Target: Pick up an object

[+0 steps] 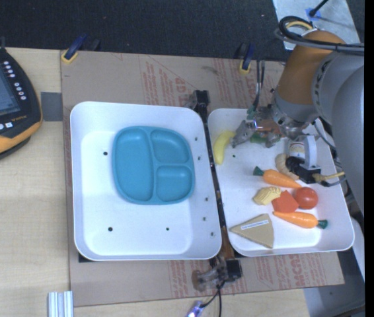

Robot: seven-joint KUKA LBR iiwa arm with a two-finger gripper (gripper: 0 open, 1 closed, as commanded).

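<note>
My tool hung low over the far end of the right bin, just beside the banana; I couldn't tell its state. Carrots, a tomato and a sandwich wedge lay nearer me.

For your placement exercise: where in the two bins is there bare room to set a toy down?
Bare floor rings the blue plate in the left bin, widest along its near edge. The right bin is crowded; one small gap lies between the banana and carrot.
</note>
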